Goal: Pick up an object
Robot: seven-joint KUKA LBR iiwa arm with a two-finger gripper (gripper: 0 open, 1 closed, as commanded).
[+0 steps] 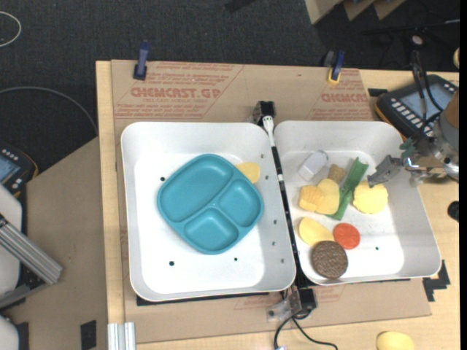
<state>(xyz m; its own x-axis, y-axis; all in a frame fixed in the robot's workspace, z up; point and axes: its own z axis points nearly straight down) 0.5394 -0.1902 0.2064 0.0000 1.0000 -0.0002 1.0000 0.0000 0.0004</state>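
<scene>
Gripper (382, 170) sits over the right shallow white plastic bin (416, 228), near its right rim. The two dark fingers look slightly spread with nothing between them, tips just above and right of the flat yellow disc (371, 199).

All places below are relative to that disc:
- Green flat strip (349, 186) just left of it, leaning diagonally, upper end toward the bin's far wall.
- Ridged yellow wavy piece (319, 197) further left, touching the strip's lower end.
- Small tan block (336, 172) and pale grey rounded block (313, 165) up-left, near the divider edge.
- Orange-red round disc (346, 235) below-left; smooth yellow lump (314, 230) beside that; brown speckled round disc (329, 259) lower still, close to the near rim.
- Bare white floor lies below-right of it, toward the near right corner. That's the roomiest patch.

Left white bin (142, 217), well left: teal three-compartment plastic plate (210, 203) lying flat, with a small yellow rounded piece (249, 170) touching its upper right edge. Bare floor runs all round the plate, widest along the near wall.
</scene>
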